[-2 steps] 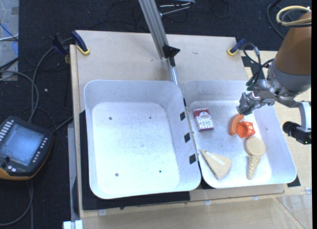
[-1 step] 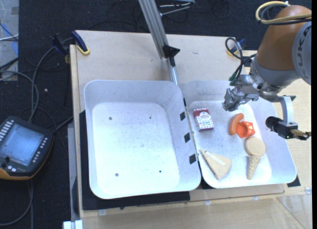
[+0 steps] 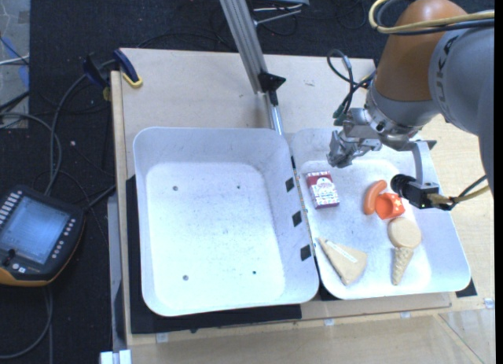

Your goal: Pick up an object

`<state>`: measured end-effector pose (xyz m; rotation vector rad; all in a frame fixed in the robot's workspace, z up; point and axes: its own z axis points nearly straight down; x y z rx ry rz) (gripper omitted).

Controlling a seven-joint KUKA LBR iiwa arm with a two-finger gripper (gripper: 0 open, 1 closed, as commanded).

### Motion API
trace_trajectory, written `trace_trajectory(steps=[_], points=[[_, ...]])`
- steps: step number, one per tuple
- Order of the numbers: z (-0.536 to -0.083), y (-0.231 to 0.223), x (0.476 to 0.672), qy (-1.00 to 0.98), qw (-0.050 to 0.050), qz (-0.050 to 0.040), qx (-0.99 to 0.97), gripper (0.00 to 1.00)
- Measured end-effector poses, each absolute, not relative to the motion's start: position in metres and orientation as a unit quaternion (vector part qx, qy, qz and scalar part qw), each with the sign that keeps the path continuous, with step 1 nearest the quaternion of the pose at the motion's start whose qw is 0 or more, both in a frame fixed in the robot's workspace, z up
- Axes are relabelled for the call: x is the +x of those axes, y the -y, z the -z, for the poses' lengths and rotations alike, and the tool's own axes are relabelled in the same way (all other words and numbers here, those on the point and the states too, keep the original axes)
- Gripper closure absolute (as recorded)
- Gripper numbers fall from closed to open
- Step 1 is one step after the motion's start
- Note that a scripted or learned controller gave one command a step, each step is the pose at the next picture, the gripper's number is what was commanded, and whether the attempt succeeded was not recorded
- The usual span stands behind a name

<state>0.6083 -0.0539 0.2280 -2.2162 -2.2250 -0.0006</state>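
Nearest the lower edge, a pale wedge [image 3: 343,260] and cone [image 3: 402,264] lie in the right bin [image 3: 452,237] with a red box [image 3: 321,190] and orange piece [image 3: 381,200]. From the upper right, the arm [image 3: 420,56] lowers its end effector [image 3: 341,155] (grip state unclear) above the box. Left bin [image 3: 157,150] sits beside it.

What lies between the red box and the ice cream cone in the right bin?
In the camera view, the pale wedge lies between the red box and the ice cream cone.

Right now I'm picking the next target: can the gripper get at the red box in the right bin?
Probably yes. The gripper hovers just above-right of the red box, which lies apart from the other items, with nothing on top of it.
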Motion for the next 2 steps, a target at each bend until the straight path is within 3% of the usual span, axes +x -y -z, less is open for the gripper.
trace_trajectory(steps=[2], points=[[-0.234,-0.043,0.631,0.709,0.000,0.0007,-0.706,1.00]])
